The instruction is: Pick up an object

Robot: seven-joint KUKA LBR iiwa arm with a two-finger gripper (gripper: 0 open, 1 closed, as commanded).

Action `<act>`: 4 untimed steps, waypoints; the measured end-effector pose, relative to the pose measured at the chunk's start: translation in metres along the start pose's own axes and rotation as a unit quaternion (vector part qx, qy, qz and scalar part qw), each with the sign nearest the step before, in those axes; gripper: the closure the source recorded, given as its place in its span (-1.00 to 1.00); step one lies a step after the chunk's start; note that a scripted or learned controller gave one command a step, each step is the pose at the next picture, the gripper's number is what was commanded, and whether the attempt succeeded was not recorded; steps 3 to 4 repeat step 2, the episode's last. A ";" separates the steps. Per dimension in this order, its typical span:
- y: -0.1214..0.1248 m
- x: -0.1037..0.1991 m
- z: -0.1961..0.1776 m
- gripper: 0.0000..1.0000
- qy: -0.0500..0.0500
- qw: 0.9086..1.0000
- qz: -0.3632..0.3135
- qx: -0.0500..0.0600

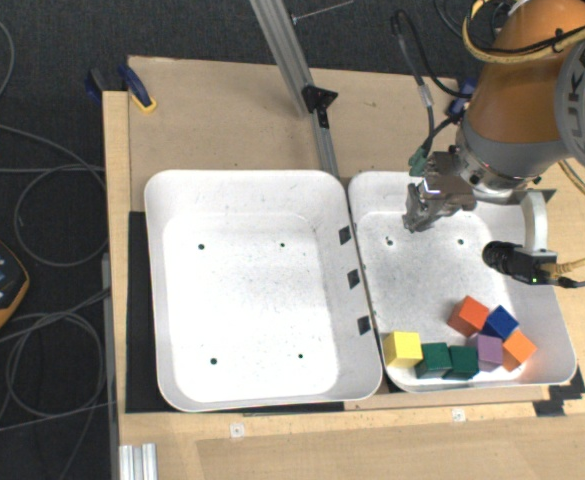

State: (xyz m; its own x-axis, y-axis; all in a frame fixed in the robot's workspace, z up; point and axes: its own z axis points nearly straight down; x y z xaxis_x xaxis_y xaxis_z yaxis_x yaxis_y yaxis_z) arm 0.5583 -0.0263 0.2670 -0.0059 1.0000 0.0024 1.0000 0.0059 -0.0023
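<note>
Nearest your camera sits the bench (pixel 272 448), a pale wooden surface carrying everything listed below. Next in size you have the left bin (pixel 247 373), white and shallow, and beside it, edges touching, the right bin (pixel 412 278). Above the right bin's far end you see the arm (pixel 532 78), grey with an orange band, reaching in from the right. Below its wrist hangs the gripper (pixel 422 213), over the bin's far half and well apart from the blocks; from this angle you cannot tell whether its fingers are spread or pressed together, and nothing shows between them. Your task items cluster in the right bin's near corner: two green blocks (pixel 447 360) side by side, yellow block (pixel 404 347) just left of them, red block (pixel 468 316), blue block (pixel 500 323), purple block (pixel 490 349), and orange block (pixel 519 347) nearest the right wall.
</note>
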 end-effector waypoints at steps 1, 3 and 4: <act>-0.004 0.054 0.016 1.00 0.000 1.000 0.000 0.000; 0.000 0.110 0.021 1.00 0.000 1.000 -0.001 -0.001; 0.000 0.110 0.021 1.00 0.000 1.000 -0.001 -0.001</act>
